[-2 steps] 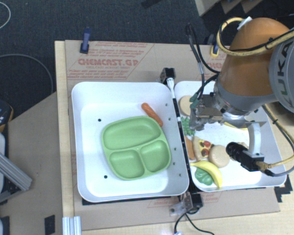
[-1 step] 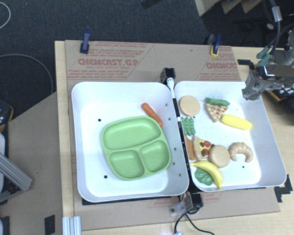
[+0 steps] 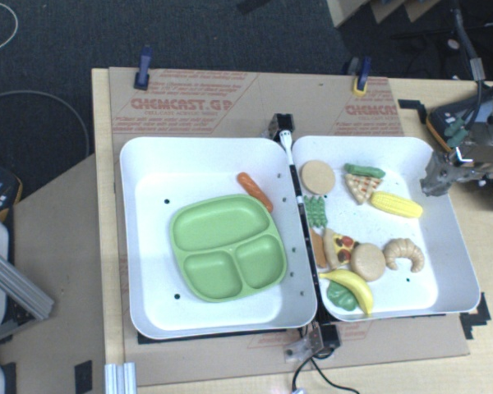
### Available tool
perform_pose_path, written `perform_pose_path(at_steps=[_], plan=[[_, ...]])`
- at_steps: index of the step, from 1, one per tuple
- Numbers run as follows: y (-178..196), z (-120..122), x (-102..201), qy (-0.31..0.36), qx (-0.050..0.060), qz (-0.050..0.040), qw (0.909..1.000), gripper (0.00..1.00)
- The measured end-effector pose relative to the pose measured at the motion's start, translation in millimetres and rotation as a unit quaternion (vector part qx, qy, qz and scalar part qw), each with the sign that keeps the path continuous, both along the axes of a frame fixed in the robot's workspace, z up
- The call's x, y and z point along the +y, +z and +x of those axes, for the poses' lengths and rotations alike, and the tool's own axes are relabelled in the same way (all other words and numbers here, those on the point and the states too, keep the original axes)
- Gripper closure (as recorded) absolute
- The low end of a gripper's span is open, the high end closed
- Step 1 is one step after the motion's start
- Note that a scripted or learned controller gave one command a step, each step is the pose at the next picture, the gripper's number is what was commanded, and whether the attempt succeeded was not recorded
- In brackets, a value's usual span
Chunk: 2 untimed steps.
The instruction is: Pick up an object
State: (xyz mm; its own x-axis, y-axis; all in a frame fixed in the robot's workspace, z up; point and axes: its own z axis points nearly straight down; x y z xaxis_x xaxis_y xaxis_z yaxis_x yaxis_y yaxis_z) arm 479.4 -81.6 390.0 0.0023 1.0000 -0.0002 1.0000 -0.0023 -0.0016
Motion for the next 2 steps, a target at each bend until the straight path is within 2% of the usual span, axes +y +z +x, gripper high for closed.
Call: perform_pose_path(at_steps=[1,2], plan=[[-62.7,2.4,112.1,0.007,0.003,0.0013,1.0000,1.00],[-113.2,-1.0,186.9,0.004,0.002,0.0006,1.0000,1.00]])
